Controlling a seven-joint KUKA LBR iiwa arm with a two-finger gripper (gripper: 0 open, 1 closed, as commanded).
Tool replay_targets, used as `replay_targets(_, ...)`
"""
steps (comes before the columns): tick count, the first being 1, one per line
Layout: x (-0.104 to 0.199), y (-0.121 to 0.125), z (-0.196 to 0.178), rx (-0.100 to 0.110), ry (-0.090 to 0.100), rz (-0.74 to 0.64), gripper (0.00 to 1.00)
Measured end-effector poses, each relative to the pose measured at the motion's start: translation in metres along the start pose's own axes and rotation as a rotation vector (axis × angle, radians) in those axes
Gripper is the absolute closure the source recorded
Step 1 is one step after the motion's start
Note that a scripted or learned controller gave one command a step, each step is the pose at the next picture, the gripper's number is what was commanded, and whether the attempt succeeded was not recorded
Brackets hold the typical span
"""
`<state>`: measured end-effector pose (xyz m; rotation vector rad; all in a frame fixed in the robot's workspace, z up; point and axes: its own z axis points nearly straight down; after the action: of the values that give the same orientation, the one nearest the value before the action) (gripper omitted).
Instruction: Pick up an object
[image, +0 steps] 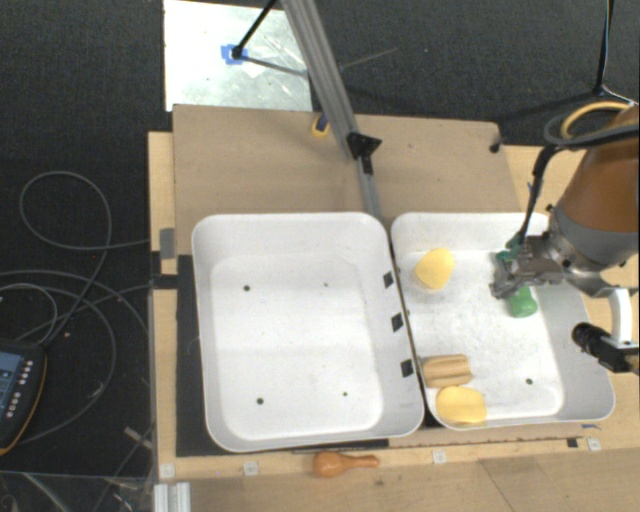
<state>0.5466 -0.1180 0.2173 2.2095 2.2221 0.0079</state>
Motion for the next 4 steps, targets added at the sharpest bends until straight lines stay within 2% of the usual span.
replay_targets(1,0.0,0.002,-0.035,0.003,0.001,0.0,1.0)
replay_targets(2,0.059,0.004,-0.041,0.006,0.004,-0.006,1.0)
replay_targets(3,0.12,0.005,-0.028,0.009,0.005,-0.006,1.0)
replay_targets(4,0.164,-0.004,-0.025,0.009,0.004,-0.005,1.0)
